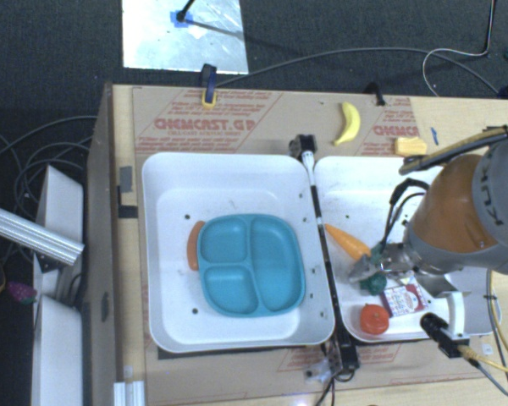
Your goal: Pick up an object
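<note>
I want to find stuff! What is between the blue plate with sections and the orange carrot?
In the camera view, the black divider rail where the two white bins meet lies between the blue sectioned plastic plate and the orange carrot.

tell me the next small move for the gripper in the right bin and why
Probably a short straight descent onto the teal object. The gripper sits right at it, with the carrot just up-left and the red tomato below, so sideways travel risks nudging those.
</note>
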Robot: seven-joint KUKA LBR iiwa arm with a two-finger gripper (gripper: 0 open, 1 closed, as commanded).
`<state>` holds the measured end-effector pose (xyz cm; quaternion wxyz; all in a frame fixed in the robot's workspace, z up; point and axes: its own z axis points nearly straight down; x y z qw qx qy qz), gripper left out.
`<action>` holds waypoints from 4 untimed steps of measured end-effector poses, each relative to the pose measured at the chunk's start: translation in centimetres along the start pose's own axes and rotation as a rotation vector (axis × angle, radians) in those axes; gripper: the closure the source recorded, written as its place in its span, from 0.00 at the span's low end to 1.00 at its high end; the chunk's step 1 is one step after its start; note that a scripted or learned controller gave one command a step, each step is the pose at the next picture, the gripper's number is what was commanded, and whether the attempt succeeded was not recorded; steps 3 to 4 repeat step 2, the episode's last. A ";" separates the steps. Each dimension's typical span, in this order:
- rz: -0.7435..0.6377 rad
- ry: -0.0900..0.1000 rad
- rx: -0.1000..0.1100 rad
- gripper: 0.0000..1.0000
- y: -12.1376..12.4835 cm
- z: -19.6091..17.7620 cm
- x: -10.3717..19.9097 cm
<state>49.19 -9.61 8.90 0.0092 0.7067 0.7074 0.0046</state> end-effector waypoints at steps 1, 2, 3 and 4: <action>-0.001 0.004 0.010 1.00 -0.2 -0.7 0.1; -0.002 0.007 0.018 1.00 5.3 -9.5 8.1; -0.002 0.007 0.018 1.00 5.3 -9.5 8.1; -0.002 0.007 0.018 1.00 5.3 -9.5 8.1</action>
